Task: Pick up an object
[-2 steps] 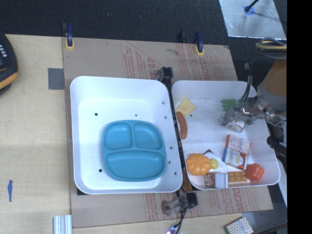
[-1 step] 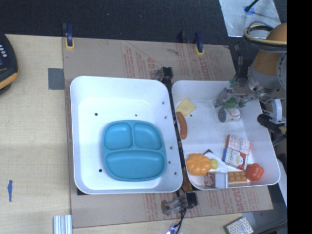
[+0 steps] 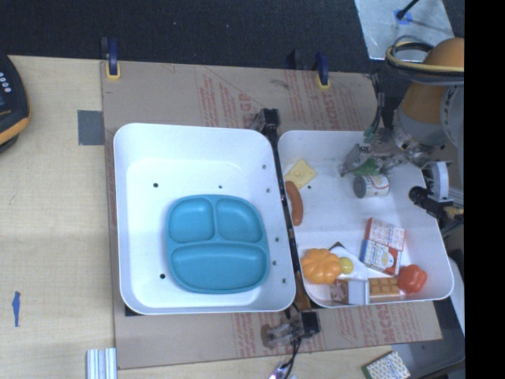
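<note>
Starting at the near edge of the right bin (image 3: 442, 243), a cluster of toy food crowded the front: an orange pepper (image 3: 320, 265) near the front-left corner, a small yellow piece (image 3: 346, 264) touching it, a tan waffle-like block (image 3: 383, 288) against the front wall, and a red tomato (image 3: 410, 278) in the front-right corner. Just behind them a small printed carton (image 3: 382, 245) lay tilted. Along the left wall lay a brown sausage (image 3: 294, 202), with a yellow cheese slice (image 3: 300, 173) beyond it toward the back-left corner. The left bin (image 3: 126, 212) carried a blue divided plate (image 3: 217, 243) near its middle.

Farther back, toward the rear right of the right bin, the gripper (image 3: 369, 164) hung low over a small white cup-like can (image 3: 372, 185) (the likeliest target, judging by position). The fingers looked spread, with the can sitting just in front of them rather than between them, so nothing was held.

The risk from here seemed plain. The can looked round and smooth, and a closing finger landing off-centre could roll or tip it away toward the bin's back wall. The claw also appeared offset behind it, so a straight close could well catch nothing. Whether the fingertips touched the floor could not be told.
</note>
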Available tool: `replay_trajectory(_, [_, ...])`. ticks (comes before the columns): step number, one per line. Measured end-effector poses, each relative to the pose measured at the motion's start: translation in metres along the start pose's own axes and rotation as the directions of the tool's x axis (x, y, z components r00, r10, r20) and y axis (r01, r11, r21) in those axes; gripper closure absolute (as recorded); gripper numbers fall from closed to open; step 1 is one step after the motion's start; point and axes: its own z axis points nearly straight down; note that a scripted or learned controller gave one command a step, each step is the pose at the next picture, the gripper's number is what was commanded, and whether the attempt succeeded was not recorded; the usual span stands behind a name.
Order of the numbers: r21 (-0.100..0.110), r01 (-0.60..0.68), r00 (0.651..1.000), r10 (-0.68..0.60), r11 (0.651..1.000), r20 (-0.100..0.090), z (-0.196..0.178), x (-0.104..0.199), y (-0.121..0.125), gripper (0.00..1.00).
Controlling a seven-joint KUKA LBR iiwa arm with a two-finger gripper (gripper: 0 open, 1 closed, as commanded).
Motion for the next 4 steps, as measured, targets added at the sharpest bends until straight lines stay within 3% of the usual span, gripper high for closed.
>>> replay_trajectory(1, [0.003, -0.003, 1.0, 0.003, 1.0, 0.002, 0.0, -0.014, -0.07, 0.0])
replay_trajectory(2, [-0.004, 0.001, 1.0, -0.001, 1.0, 0.003, -0.013, -0.014, -0.066, 1.0])
replay_trajectory(3, [-0.007, -0.004, 1.0, 0.004, 1.0, 0.003, -0.09, -0.017, -0.115, 1.0])
replay_trajectory(4, [-0.007, 0.007, 1.0, -0.007, 1.0, -0.002, -0.127, 0.06, -0.082, 1.0])
